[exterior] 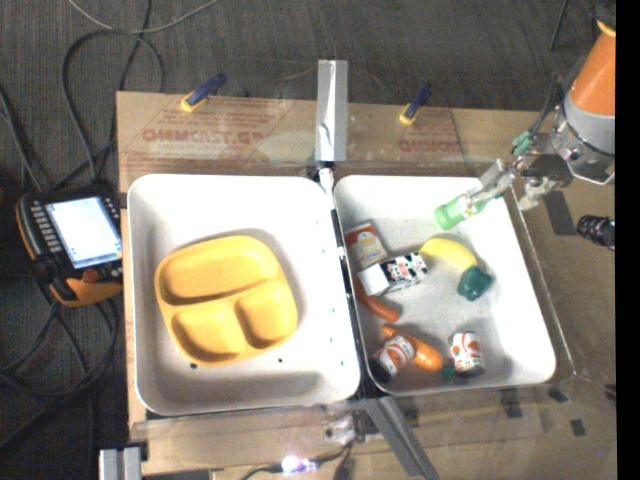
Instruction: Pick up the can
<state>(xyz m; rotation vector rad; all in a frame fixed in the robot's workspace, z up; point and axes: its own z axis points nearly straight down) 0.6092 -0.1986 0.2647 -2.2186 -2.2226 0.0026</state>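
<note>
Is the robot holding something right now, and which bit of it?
Nothing shows between the fingers of the gripper, which hangs over the right bin. The can lies lower left of it, apart.

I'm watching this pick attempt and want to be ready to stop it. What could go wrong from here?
1. The can lies tilted against the bin's left wall, beside the small carton and the carrot; the hand may catch a neighbour instead.
2. Two more cans sit near the front, so the wrong one could get picked.
3. The hand hangs at the far right, with the banana between it and the can.
</note>
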